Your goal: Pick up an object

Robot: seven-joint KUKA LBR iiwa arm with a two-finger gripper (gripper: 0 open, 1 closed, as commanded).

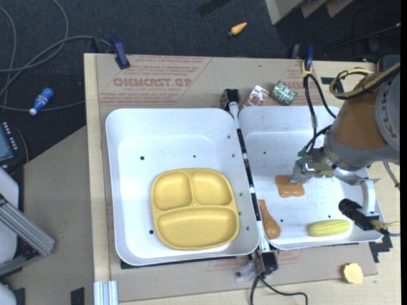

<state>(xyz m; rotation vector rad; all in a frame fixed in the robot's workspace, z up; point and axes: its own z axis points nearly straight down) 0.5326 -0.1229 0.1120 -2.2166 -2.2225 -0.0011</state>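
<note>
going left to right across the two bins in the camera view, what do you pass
yellow divided tray in the left bin → orange drumstick-shaped piece at the right bin's left wall → flat orange piece → gripper just above it → yellow corn cob

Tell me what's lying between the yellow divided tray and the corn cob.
In the camera view, an orange drumstick-shaped piece lies between the yellow tray and the corn cob, by the right bin's left wall.
</note>
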